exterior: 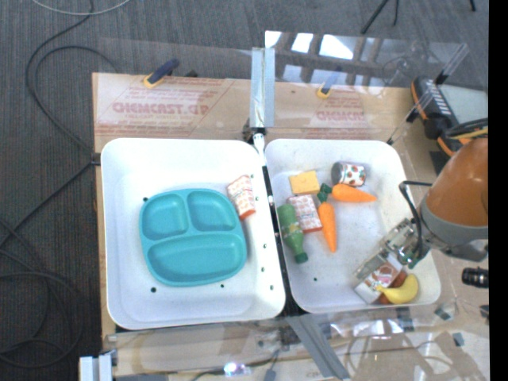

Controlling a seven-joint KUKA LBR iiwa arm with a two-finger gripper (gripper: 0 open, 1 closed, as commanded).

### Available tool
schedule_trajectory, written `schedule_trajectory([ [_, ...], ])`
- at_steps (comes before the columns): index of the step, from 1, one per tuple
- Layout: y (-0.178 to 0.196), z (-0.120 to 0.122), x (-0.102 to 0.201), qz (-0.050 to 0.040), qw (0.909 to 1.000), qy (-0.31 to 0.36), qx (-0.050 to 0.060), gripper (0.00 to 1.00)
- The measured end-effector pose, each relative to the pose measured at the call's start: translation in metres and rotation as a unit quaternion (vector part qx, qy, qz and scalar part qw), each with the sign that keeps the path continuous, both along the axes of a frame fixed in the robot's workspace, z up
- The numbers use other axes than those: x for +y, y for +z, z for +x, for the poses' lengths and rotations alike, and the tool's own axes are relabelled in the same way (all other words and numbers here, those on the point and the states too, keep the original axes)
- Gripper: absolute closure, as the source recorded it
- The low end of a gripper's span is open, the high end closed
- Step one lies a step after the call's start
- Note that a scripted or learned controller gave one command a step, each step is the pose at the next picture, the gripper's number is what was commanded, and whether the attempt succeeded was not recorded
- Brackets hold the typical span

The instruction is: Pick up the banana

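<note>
- banana (pixel 402 291) in right bin (pixel 373 151), near-right corner, lying flat against a small red/white packet (pixel 379 280)
- claw (pixel 394 252) low over same corner, just above the packet, banana just beside/below its tips
- claw state: can't tell, fingers blurred
- nothing visibly gripped

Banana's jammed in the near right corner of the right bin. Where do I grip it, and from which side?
Probably the banana's curved middle, coming straight down with the end effector. It lies flat in the corner of the right bin, a small carton crowding its left end and the bin wall close behind, so a side approach looks blocked.
</note>
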State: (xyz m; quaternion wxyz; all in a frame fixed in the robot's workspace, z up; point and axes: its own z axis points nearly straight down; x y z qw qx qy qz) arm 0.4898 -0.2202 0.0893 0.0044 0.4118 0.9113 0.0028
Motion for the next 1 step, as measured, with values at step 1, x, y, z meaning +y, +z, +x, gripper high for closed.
schedule_trajectory([
  [1,0.0003,0.0006,-0.0007,-0.0016,0.9998,0.019,-0.001,0.00],
])
